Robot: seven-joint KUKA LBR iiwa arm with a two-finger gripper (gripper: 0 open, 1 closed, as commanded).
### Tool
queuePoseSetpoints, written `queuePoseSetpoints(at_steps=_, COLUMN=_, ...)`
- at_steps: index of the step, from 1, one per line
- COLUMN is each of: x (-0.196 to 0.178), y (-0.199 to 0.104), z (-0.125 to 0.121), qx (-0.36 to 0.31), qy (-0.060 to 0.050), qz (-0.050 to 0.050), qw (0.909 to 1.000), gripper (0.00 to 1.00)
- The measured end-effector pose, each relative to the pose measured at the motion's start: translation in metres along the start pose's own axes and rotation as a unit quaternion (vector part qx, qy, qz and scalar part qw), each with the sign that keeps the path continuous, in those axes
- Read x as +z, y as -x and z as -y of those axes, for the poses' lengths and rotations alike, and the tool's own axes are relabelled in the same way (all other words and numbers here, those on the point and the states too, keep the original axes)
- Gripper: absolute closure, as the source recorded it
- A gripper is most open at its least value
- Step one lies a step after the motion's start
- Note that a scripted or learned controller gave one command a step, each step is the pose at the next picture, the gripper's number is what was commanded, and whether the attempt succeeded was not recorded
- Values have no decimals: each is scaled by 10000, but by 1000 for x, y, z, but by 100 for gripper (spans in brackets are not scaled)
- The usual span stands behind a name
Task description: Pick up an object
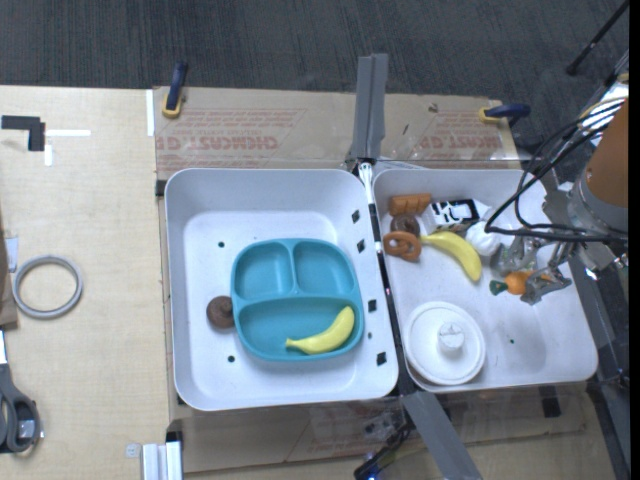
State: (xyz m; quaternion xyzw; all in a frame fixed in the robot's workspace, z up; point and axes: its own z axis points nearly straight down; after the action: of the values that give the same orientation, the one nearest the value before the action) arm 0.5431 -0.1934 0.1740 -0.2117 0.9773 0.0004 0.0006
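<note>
**While Poised Over Right Bin**

While scanning the right bin [590, 363] along its right edge, find the gripper [528, 273] low over the floor there, under a tangle of dark cables. Cannot tell whether shut or apart: too small and cluttered to read. Spot a small orange piece [515, 284] with a green tip right at the gripper, touching or just beside it. Cannot say whether held.

Elsewhere in the same bin:
- Near the middle, find the right banana [455, 253], slanting down toward the right edge.
- Just beside its upper end, toward the left edge, see a brown ring [403, 245].
- Close to the far-left corner, note an orange-brown lump [410, 205], with a black-and-white item [455, 211] next to it.
- Against the near edge, left of centre, find a white round lid [445, 341] with a knob on top.

Across in the left bin [190, 368], see a blue tray [300, 268] with three compartments, sitting at the centre. Find the left banana [322, 333] in the long near compartment. Note a brown disc [220, 311] on the bin floor, touching the tray's left edge.

Out on the bench near its left edge, spot a grey ring [45, 286], with scissors [15, 423] toward the near-left corner.
</note>
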Motion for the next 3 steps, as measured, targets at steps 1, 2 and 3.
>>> queuePoseSetpoints(at_steps=1, x=-58, y=0, z=-71, qx=-210, qy=-7, qz=14, qw=9998, gripper=100)
queuePoseSetpoints(at_steps=2, x=-112, y=29, z=-114, qx=1286, qy=-10, qz=18, qw=9917, gripper=100)
queuePoseSetpoints(at_steps=3, x=-136, y=61, z=-53, qx=2131, qy=-12, qz=13, qw=9770, gripper=100)
